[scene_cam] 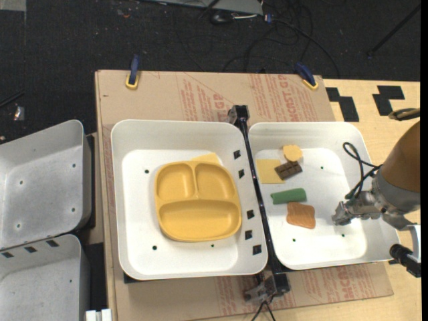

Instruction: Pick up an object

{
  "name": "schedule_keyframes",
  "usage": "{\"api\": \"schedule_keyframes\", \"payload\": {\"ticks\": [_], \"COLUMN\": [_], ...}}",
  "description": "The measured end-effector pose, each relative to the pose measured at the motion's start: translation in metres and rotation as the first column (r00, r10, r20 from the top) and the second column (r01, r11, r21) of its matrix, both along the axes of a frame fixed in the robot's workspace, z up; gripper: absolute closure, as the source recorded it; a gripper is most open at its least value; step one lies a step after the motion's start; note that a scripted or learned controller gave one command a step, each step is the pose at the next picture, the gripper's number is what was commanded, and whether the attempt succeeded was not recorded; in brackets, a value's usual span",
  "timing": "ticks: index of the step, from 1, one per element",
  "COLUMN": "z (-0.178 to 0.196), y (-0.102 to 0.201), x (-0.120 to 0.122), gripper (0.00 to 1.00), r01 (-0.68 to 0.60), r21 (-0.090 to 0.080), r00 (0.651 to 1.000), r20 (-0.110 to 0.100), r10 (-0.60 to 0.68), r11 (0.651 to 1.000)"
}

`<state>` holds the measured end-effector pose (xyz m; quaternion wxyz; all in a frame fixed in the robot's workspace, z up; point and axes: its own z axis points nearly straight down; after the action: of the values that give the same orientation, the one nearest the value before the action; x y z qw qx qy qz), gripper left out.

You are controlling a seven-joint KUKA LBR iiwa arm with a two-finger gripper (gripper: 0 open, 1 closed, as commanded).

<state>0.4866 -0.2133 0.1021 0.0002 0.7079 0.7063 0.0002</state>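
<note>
- Hovering low over the right bin [348, 243], the gripper [344, 214] sat near its right wall with nothing visible between its fingers; whether they were released or clenched could not be told.
- Nearest it lay the orange-brown piece [301, 215], just to its left, probably the easiest target.
- Beyond that were a green block [289, 195], a dark brown piece [288, 170] resting on a yellow slab [267, 171], and a small orange piece [291, 153], all loose for picking.
- The left bin [134, 179] held a yellow divided tray [198, 202].
- Red print on the cardboard sheet [194, 95] beneath ran reversed and could not be read reliably.
</note>
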Motion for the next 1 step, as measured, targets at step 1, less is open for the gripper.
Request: {"api": "schedule_keyframes", "payload": {"ticks": [1], "z": [0.0485], "y": [0.0081], "x": [0.0067], "gripper": [1.0], "r01": [-0.005], "r21": [-0.001], "r00": [1.0], "r20": [0.003], "r10": [0.005], "r11": [1.0]}}
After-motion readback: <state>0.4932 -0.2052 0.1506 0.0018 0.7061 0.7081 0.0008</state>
